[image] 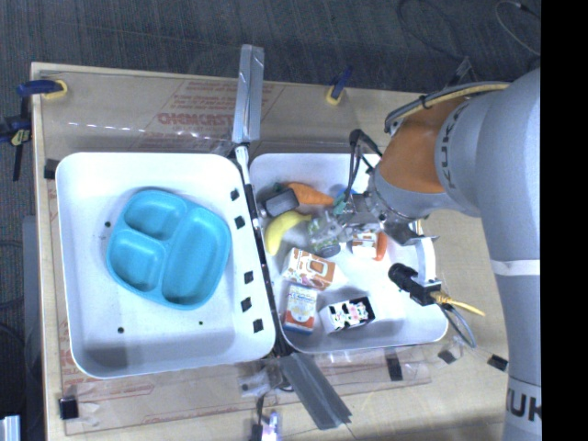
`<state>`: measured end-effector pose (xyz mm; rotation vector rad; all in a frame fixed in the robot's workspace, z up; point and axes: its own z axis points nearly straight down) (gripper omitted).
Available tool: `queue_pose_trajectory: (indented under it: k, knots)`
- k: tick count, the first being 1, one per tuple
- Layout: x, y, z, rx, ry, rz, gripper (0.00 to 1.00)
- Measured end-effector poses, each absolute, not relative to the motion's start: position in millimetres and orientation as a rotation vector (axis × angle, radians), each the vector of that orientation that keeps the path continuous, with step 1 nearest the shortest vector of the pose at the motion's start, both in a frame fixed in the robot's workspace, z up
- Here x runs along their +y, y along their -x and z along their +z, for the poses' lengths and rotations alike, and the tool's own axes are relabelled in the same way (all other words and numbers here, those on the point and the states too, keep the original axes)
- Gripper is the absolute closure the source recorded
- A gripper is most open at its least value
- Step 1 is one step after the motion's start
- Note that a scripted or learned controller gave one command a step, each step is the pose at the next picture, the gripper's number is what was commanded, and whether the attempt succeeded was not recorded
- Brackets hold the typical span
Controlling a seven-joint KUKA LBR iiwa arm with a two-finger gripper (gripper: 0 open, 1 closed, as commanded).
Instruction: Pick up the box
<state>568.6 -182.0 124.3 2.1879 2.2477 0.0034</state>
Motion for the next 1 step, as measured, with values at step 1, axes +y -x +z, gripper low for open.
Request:
queue_pose_trajectory:
  k: [1]
  knots:
    - [-89.1,-564.3,234.5,2.288,-2.158,-0.004,1.00]
